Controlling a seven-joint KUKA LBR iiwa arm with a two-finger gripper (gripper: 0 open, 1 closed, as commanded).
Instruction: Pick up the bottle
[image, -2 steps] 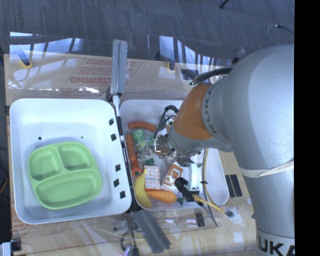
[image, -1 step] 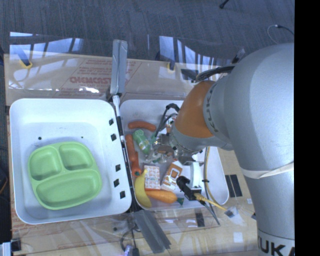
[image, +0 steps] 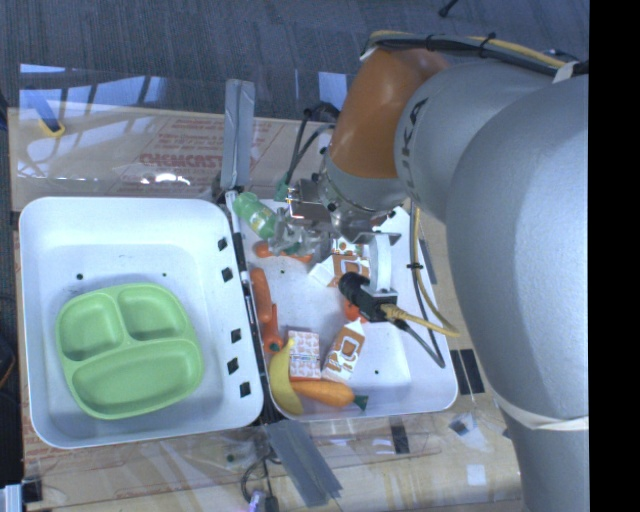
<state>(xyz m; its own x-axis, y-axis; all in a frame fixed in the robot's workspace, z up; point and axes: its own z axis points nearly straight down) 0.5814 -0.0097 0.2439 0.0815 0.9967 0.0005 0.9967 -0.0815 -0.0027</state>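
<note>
A pale wooden tabletop (image: 120, 140) carried 2 shallow white bins. The left bin (image: 40, 300) held 1 green divided plate (image: 128, 348). The right bin (image: 430, 385) held 1 clear green-tinted plastic bottle (image: 254, 214) at its far-left corner, 1 yellow banana (image: 280, 380) and 2 carrots. Whether the gripper (image: 310, 232) was open, I cannot tell.

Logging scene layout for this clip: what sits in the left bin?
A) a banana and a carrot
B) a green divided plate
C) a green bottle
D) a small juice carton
B: the green divided plate lies alone in the left bin, while the banana, carrots, cartons and the green bottle lie in the right bin.
</note>
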